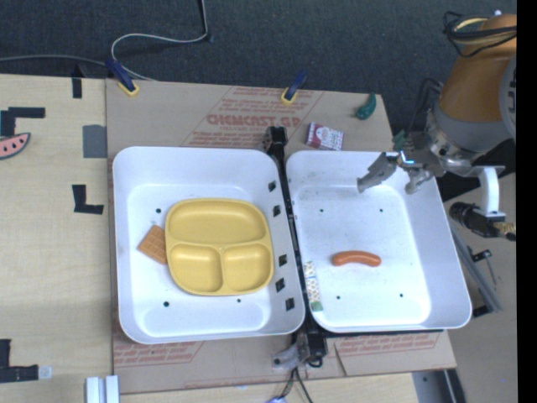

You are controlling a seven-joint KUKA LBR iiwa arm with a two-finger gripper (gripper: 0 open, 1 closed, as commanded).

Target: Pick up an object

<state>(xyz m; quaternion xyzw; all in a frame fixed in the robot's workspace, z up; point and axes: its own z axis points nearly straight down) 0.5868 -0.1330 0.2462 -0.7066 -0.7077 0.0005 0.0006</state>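
Two shallow white bins sit side by side on a cardboard-covered surface [252, 116]. The left bin [134, 183] holds a yellow plastic tray [220, 246], rounded at the corners and moulded into three compartments, one long and two smaller. A flat tan cracker [153, 243], square and dimpled, pokes out from under the tray's left edge. The right bin [436, 259] holds a single sausage [356, 259], orange-brown, smooth and slightly curved, lying near the middle of the bin floor. The hand [394, 175] hangs over the right bin's upper right corner, well apart from the sausage, its two grey fingers [375, 175] spread with nothing between them. A small red-and-white packet [324, 136] lies on the cardboard just above the right bin.
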